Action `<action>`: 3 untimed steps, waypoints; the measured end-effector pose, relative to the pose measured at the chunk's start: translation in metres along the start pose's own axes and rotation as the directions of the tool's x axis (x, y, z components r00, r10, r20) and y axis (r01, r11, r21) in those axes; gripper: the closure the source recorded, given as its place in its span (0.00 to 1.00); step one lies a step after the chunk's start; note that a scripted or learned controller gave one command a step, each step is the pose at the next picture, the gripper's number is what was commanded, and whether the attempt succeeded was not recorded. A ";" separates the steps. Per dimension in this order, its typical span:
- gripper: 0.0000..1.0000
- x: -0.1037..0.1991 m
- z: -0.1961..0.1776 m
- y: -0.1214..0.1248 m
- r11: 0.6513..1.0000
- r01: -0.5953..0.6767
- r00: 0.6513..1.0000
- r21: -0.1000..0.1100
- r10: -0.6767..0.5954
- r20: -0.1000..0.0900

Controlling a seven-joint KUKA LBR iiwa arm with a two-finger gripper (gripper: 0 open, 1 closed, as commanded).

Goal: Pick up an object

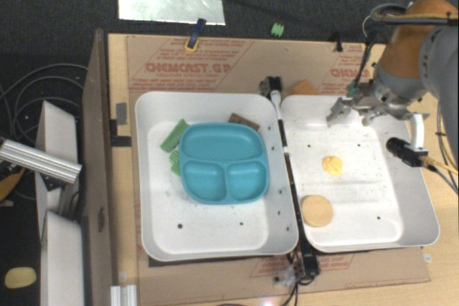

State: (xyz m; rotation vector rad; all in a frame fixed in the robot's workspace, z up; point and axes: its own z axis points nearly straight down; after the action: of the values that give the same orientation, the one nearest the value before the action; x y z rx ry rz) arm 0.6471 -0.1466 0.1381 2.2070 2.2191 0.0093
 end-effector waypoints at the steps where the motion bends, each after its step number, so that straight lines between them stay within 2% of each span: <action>1: 0.00 0.015 0.056 -0.057 1.000 -0.005 1.000 0.018 0.005 -0.006; 2: 0.00 -0.002 0.011 -0.073 1.000 -0.005 1.000 0.008 0.005 -0.002; 3: 0.00 0.022 0.053 -0.084 1.000 -0.002 1.000 0.012 0.002 -0.005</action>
State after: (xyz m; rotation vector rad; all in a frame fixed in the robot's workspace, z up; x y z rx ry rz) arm 0.5634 -0.1250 0.0837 2.2178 2.2256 0.0007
